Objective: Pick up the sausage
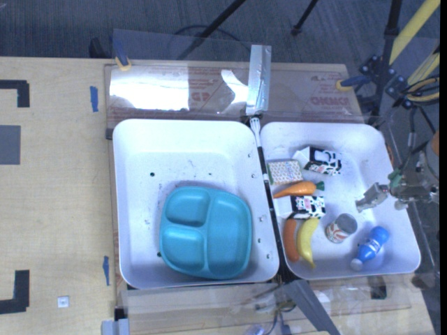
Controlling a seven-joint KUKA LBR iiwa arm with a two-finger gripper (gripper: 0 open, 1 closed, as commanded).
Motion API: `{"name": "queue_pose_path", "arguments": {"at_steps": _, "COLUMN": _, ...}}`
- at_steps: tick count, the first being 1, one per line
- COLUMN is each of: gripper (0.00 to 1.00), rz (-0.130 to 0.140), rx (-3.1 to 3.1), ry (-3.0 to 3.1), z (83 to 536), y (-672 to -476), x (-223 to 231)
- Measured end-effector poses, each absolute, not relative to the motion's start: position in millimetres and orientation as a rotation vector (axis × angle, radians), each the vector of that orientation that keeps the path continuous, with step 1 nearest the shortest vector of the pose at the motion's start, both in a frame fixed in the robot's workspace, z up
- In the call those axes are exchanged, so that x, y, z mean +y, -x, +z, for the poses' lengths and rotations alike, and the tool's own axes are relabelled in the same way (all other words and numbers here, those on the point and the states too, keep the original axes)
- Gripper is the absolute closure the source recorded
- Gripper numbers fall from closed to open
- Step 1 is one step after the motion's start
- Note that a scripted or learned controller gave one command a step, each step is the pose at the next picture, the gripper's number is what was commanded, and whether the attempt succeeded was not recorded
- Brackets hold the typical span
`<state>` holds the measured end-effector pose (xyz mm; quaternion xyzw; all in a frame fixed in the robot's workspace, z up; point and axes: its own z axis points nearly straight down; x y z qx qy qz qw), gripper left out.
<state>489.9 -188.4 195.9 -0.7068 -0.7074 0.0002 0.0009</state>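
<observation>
The sausage [290,240] is an orange-brown stub lying along the left wall of the right bin [377,145], pressed against a yellow banana [306,240]. My gripper [372,197] hangs over the right side of that bin, well to the right of the sausage and above a small can [341,228]. Nothing shows in the gripper.
The right bin also holds an orange carrot [296,188], two cow-patterned cartons [324,160] [308,205], a speckled box [283,171] and a blue bottle [370,246]. A teal divided plate [207,233] lies in the left bin [140,152]. Tripod legs stand behind the bench.
</observation>
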Motion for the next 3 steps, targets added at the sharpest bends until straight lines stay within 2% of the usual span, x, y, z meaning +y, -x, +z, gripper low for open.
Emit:
{"name": "queue_pose_path", "arguments": {"at_steps": 1, "gripper": 0.0, "rz": 0.0, "rx": -2.08, "ry": 2.35, "z": 191.7, "y": -479.4, "x": -169.9}}
{"name": "queue_pose_path", "arguments": {"at_steps": 2, "gripper": 1.0, "rz": -0.002, "rx": -2.079, "ry": 2.354, "z": 201.4, "y": -480.3, "x": -170.6}}
{"name": "queue_pose_path", "arguments": {"at_steps": 3, "gripper": 1.0, "rz": 0.002, "rx": -1.575, "ry": 2.718, "z": 228.3, "y": -540.6, "x": -153.3}}
